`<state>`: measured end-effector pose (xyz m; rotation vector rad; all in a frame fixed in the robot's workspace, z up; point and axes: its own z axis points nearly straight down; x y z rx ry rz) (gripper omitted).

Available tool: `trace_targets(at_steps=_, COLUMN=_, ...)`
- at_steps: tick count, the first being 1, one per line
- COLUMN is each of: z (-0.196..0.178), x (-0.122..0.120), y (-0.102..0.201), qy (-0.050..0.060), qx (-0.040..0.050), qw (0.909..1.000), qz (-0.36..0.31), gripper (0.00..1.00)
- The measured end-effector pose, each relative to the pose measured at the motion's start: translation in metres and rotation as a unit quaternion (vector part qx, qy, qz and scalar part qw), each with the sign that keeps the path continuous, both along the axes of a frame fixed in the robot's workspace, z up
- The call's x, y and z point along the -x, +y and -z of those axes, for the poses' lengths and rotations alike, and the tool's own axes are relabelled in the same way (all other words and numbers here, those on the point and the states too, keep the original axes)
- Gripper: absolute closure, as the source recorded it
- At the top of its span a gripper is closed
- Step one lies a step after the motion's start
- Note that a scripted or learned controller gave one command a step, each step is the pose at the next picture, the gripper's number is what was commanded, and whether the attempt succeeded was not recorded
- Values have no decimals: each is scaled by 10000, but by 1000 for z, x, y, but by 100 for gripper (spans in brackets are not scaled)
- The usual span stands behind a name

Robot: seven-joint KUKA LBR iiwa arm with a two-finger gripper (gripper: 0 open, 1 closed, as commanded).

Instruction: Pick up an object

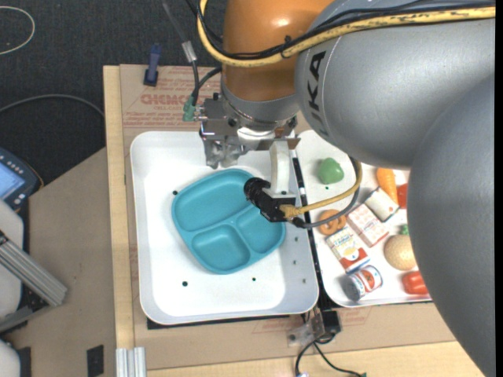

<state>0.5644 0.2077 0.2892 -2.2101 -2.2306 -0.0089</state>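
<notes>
- A grey KUKA arm (409, 93), its orange band (271, 30) bulking large at the top of the frame, reaches in from the right and hangs over the far end of the left white bin (157, 234).
- The gripper (224, 151) sits low over that bin's far edge, just beyond the rim of a teal divided plate (224, 226); whether it has closed on anything cannot be told from this angle, for the wrist hides its tips.
- The plate, with three compartments, lies tilted across the middle of the left bin, its far right rim passing under a black cable fitting (263, 199) that trails from the wrist.
- Yellow and black cables (330, 199) loop from the wrist across the divide between the two bins.
- In the right white bin (334, 285), partly covered by the arm, lies a scatter of toy groceries: a green pepper-like piece (330, 170), an orange carrot-like piece (387, 183), a small red-and-white box (346, 248), a tin can (363, 280) on its side and a round tan object (399, 251).
- Both bins rest on a cardboard-covered bench (118, 210), with dark carpet (55, 53) beyond.
</notes>
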Motion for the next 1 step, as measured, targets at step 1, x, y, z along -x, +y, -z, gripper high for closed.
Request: trace_targets(at_steps=1, z=2, x=48, y=-26, qy=45, qx=29, qw=10000, qz=56, gripper=100)
